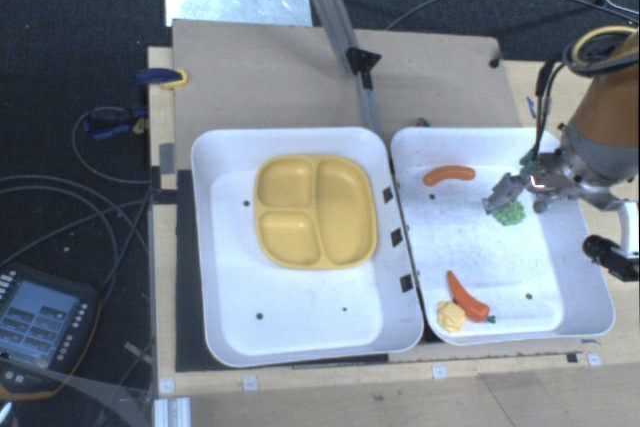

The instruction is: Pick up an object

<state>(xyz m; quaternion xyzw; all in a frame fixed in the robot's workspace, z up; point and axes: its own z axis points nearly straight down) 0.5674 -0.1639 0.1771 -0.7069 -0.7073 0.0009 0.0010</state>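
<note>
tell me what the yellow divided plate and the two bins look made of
Yellow divided plate: likely moulded plastic, matte with a soft sheen, one uniform colour and rounded compartment ridges. Left bin and right bin: look like thin white plastic, smooth, rounded corners; could be coated metal.

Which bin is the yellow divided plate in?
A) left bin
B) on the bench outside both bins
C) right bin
A: the yellow divided plate lies flat in the left bin, while the right bin holds the sausage, the green item by the gripper, the carrot and a small yellow item.
</note>
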